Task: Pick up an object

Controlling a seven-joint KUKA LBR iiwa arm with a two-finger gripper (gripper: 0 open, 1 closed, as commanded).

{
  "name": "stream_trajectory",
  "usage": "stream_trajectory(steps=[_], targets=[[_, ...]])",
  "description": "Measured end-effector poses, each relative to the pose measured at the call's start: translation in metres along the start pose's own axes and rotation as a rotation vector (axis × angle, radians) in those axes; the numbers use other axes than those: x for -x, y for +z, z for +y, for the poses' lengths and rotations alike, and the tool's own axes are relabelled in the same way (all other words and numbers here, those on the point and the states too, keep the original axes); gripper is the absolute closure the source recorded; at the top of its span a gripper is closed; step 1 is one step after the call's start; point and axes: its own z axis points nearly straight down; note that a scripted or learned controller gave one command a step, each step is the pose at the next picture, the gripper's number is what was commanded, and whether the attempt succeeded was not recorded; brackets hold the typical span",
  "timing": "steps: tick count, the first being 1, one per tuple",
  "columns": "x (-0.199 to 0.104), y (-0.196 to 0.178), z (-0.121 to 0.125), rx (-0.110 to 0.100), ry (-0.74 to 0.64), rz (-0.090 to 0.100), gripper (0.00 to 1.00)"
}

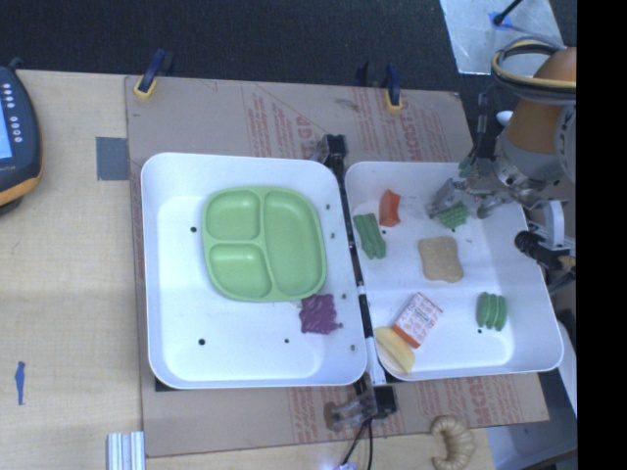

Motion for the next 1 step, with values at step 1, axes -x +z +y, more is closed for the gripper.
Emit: stream_trajectory(steps=[1], targets=[[-0.0027,0.0001,-0.0002,-0.001,-0.001,0.000,0.00]])
